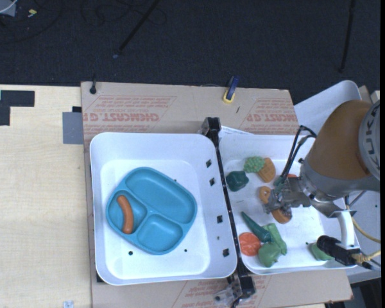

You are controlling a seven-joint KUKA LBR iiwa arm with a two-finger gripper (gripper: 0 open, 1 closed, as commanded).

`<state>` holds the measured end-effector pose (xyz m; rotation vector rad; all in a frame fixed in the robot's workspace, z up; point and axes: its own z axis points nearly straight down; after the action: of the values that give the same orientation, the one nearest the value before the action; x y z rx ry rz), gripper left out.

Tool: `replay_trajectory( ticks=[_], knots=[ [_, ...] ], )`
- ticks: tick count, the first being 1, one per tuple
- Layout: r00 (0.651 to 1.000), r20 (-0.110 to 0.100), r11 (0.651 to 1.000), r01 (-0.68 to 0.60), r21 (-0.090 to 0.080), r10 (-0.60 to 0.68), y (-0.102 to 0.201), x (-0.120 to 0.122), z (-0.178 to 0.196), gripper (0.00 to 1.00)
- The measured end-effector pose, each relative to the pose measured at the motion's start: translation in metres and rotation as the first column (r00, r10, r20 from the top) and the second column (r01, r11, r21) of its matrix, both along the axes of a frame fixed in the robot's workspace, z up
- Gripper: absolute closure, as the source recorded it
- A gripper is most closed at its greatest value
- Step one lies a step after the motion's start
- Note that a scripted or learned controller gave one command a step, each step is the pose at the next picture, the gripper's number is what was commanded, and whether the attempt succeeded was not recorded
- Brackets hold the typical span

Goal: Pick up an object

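Observation:
The right bin [295, 147] holds several toy foods. My gripper [278, 199] hangs low over the bin's middle, right among them. An orange piece [264, 193] lies just to its left, and a brown-orange piece [283, 215] lies directly beneath it, touching or nearly so. I cannot make out whether anything sits in the gripper. A green leafy piece [253, 165] and an orange piece [267, 170] lie farther back. A dark green piece [236, 180] rests by the bin's left wall.
Near the right bin's front lie a dark teal stick [253, 226], a red piece [248, 242] and a green lump [270, 254]; a small green piece [317, 251] sits front right. In the left bin [147, 147], a blue divided plate [163, 204] carries an orange sausage [125, 213].

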<state>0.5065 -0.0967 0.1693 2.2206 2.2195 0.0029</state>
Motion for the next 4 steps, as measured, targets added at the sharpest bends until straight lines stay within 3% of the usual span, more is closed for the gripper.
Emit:
replay_trajectory(
  ticks=[1,2,4],
  knots=[
    [1.000,0.000,1.000,-0.001,0.000,0.001,-0.001,0.001,0.053,1.00],
    [1.000,-0.003,1.000,-0.006,0.002,0.006,0.049,0.031,0.064,1.00],
    [1.000,-0.005,1.000,0.000,0.001,0.000,0.053,0.035,0.056,1.00]
  ],
)
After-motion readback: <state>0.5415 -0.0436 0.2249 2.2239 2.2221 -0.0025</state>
